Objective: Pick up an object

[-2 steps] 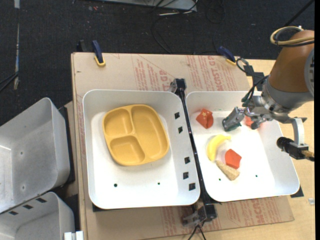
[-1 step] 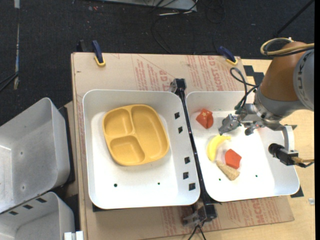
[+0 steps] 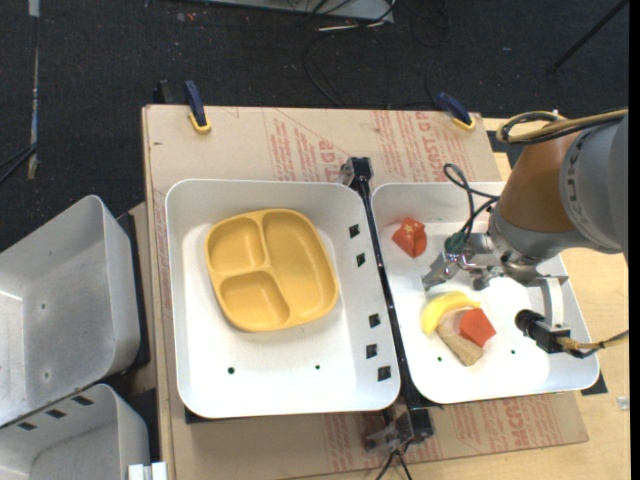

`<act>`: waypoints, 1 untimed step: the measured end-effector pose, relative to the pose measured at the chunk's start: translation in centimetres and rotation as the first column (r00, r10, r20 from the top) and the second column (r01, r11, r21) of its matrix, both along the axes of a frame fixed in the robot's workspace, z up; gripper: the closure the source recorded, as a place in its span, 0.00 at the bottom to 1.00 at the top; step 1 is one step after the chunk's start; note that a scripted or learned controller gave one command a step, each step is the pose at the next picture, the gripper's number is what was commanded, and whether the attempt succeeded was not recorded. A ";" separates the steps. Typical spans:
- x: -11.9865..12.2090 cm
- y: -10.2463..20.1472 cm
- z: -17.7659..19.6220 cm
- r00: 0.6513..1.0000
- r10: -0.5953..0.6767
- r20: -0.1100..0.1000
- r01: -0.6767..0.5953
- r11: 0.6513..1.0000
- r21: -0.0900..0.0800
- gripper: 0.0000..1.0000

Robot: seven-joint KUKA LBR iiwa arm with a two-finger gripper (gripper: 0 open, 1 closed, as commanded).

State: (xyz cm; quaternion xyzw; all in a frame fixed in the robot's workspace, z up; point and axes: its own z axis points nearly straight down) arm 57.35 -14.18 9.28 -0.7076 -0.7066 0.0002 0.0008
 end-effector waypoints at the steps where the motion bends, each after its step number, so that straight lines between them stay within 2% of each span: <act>1: 0.0 0.0 -0.1 1.000 0.000 0.000 0.000 1.000 0.000 0.00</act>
